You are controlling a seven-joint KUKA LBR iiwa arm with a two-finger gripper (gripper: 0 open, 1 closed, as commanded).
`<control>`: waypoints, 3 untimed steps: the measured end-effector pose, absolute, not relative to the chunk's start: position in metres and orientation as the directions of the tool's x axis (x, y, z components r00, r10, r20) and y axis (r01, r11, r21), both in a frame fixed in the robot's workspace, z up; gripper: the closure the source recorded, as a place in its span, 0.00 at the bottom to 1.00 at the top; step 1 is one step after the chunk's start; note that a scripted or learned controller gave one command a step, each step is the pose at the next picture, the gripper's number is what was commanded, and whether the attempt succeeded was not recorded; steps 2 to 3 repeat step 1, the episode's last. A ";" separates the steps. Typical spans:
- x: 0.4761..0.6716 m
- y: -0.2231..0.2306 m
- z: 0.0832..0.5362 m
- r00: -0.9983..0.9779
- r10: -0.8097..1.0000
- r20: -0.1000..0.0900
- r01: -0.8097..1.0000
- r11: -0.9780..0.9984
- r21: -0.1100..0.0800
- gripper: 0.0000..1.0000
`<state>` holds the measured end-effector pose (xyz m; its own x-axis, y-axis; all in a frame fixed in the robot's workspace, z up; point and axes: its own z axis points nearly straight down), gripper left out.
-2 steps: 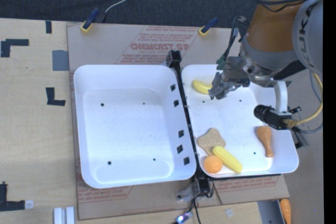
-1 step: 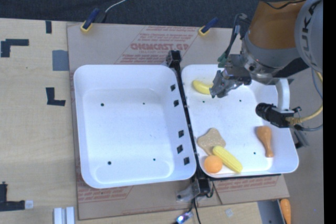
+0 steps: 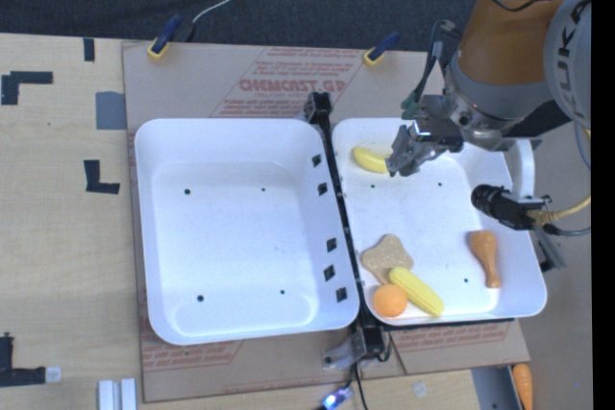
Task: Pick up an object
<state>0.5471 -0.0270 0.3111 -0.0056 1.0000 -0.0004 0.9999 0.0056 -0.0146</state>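
My gripper hangs over the back left part of the right bin, its dark fingers right beside a small yellow banana-like piece that lies on the bin floor. Nothing shows between the fingers. At the bin's front lie a tan bread-shaped piece, an orange ball and a yellow corn cob, close together. A brown drumstick rests near the right wall.
The left bin sits beside the right one, with a black divider strip between them. Both rest on a cardboard sheet held by clamps. A black cylinder on the arm overhangs the right bin.
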 end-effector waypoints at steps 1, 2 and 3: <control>0.547 -0.027 0.320 -0.007 1.000 -0.001 1.000 0.007 -0.017 1.00; 0.547 -0.027 0.320 -0.007 1.000 -0.001 1.000 0.007 -0.017 1.00; 0.547 -0.027 0.320 -0.007 1.000 -0.001 1.000 0.007 -0.017 1.00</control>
